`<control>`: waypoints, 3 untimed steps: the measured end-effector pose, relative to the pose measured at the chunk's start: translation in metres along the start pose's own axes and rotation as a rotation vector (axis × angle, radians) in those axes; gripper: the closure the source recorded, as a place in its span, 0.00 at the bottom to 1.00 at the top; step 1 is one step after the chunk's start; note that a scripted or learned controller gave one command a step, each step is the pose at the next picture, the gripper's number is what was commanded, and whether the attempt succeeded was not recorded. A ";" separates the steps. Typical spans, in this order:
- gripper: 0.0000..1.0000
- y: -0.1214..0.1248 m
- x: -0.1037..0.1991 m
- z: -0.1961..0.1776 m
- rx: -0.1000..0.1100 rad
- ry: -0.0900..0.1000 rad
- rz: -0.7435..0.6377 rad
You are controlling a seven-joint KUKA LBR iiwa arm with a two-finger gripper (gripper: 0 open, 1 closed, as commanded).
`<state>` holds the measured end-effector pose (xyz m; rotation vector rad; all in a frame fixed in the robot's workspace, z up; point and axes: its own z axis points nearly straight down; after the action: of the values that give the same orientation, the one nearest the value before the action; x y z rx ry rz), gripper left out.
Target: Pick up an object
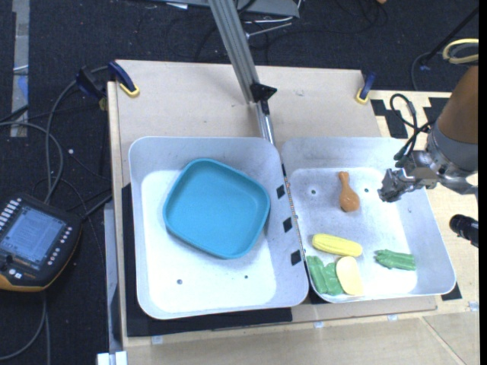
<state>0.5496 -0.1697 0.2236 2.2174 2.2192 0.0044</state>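
Left bin (152, 204): a blue plate (217, 207) lies tilted across its middle, one corner toward the divider. Nothing else in it that I can make out.

Right bin (426, 226): five small items. A brown drumstick-shaped piece (348, 194) sits upper centre, well apart from the others. Lower down, a yellow corn-like piece (337, 245) lies crosswise. Below it, a green pod (324, 275) and a pale yellow piece (350, 275) lie side by side, touching or nearly so, against the front wall. A second green piece (395, 260) lies alone to the right.

Gripper (389, 187) hangs over the right bin's upper right, near the back wall, just right of the drumstick and apart from it. Cannot tell how wide it stands; too small and dark. Nothing seen in it.

Task thing: any item serves. Drumstick is nearest, all still resting on the bin floor.

Risks, as judged:
- Drumstick is rounded and narrow; an off-centre close could squirt it sideways.
- The front cluster is crowded; a descent there may catch two pieces or pin one against the wall.
- Close to the bin wall, a finger may strike the rim on descent.
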 end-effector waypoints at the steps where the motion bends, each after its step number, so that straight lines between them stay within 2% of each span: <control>1: 1.00 0.000 0.000 -0.003 0.005 0.001 0.000; 2: 1.00 0.027 0.046 0.004 0.005 0.002 -0.004; 3: 1.00 0.050 0.105 0.000 0.005 0.003 -0.004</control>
<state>0.5997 -0.0643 0.2237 2.2163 2.2280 0.0018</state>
